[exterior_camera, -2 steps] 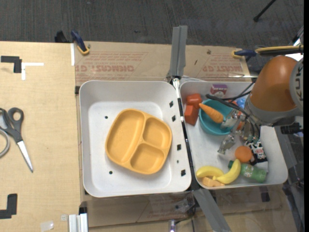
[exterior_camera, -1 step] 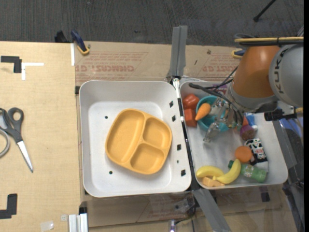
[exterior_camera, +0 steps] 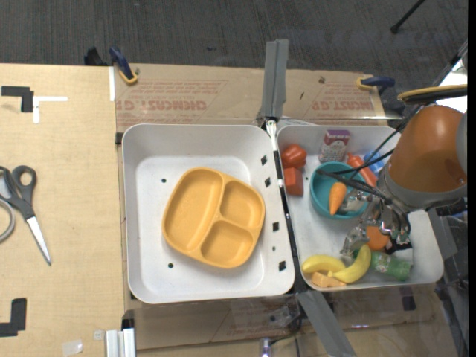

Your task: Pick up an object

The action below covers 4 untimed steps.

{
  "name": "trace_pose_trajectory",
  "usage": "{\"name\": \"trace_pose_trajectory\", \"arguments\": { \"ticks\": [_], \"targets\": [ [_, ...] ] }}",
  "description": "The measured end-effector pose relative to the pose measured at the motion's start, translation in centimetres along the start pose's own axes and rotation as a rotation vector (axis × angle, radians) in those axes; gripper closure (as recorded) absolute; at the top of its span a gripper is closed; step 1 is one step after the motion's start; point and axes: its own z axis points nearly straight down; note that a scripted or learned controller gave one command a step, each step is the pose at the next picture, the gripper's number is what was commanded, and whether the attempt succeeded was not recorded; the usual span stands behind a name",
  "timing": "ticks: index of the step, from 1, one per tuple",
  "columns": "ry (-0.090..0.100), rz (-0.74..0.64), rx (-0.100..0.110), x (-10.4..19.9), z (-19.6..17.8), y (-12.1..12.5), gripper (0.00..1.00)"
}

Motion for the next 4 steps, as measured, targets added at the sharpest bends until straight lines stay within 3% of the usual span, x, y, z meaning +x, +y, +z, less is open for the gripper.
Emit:
{"name": "trace_pose_trajectory", "arguments": {
  "ticks": [1,2,3,4],
  "targets": [
    [-0.004,-0.184,0.0,-5.6,-0.1,4.9,0.0],
    [0.004,-0.162,0.0,-8.9,-0.1,6.7,0.0],
    [-0.004,-0.291,0.0,-9.2,-0.2,-1.8,0.0],
    [0.04,-0.29,-0.003,-8.3,-0.7,-2.1,1.0]
  ]
}}
